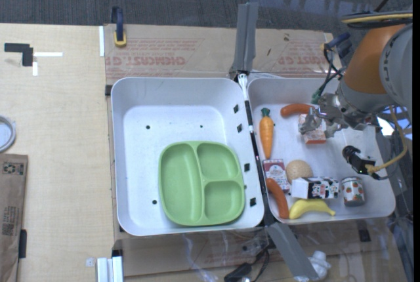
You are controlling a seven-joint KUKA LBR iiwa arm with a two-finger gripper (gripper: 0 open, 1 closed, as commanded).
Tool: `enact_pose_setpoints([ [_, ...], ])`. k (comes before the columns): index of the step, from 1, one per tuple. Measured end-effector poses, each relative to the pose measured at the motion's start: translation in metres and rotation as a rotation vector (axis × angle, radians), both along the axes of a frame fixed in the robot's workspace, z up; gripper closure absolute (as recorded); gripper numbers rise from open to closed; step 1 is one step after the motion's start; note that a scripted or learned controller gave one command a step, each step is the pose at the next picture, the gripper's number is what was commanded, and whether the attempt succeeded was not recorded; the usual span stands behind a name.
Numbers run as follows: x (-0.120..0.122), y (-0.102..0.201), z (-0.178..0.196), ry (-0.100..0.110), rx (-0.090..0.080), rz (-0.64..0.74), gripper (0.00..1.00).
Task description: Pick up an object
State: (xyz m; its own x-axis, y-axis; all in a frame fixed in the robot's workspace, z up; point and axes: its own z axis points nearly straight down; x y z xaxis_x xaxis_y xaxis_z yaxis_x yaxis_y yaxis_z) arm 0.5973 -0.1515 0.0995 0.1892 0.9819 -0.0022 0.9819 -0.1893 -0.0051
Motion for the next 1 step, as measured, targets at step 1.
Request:
enact_pose_setpoints([
  [1, 0.0221, 0.0158, 0.0856, -0.004, -0.001, 0.004, 1.00],
])
